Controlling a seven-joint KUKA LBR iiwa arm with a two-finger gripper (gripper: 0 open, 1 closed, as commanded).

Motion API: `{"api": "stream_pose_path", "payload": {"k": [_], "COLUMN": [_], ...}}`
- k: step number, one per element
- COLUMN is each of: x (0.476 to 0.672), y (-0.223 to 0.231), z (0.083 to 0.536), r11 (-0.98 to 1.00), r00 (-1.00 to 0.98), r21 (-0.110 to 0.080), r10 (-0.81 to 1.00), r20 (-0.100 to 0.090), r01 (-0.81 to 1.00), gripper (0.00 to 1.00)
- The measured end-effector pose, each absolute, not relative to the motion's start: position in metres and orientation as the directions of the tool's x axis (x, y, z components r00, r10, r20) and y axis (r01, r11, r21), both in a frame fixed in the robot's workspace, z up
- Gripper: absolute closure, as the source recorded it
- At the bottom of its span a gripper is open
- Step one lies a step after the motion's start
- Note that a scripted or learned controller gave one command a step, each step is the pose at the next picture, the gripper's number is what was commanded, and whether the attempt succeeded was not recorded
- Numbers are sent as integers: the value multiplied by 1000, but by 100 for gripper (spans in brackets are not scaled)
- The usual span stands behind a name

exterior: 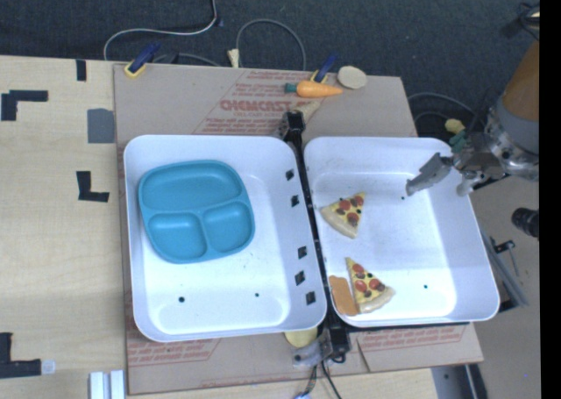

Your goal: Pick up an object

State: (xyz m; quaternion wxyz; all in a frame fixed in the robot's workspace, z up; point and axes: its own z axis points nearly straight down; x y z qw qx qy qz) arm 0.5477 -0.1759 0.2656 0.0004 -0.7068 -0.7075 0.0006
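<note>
Pizza slices, two toy ones with red and green toppings, lie in the right white bin (456, 239): one yellow wedge (344, 214) near the bin's left wall, about halfway along it, and a second wedge (368, 286) near the bin's front left corner. Touching that second slice on its left is a small orange-brown bread-like toy piece (343, 295), close against the divider between the bins. Nothing lies on top of either slice, and bare white floor surrounds the first one on its right side.

The grey two-finger gripper (429, 174) hangs over the right bin's back right area, well apart from both slices, with nothing seen between its fingers; whether they are spread or closed cannot be told from this slant.

In the left white bin (140, 301) a blue plastic divided plate (196, 210) with three compartments sits toward the back left. Beyond the bins, on the brown cardboard sheet (219, 103), an orange toy carrot (316, 89) and a beige round toy piece (352, 77) rest near the sheet's back edge.
</note>
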Motion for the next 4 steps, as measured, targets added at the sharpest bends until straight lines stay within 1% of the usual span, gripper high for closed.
{"api": "stream_pose_path", "payload": {"k": [1,2,3,4], "x": [552,630,650,667], "y": [-132,-94,-104,-105], "z": [84,86,86,85], "r11": [3,5,3,0], "r00": [-3,-5,-3,0], "r21": [-7,4,0,-14], "r10": [1000,1000,1000,1000], "r20": [1,-2,1,2], "r01": [1000,1000,1000,1000], "gripper": [0,0,0,0]}}
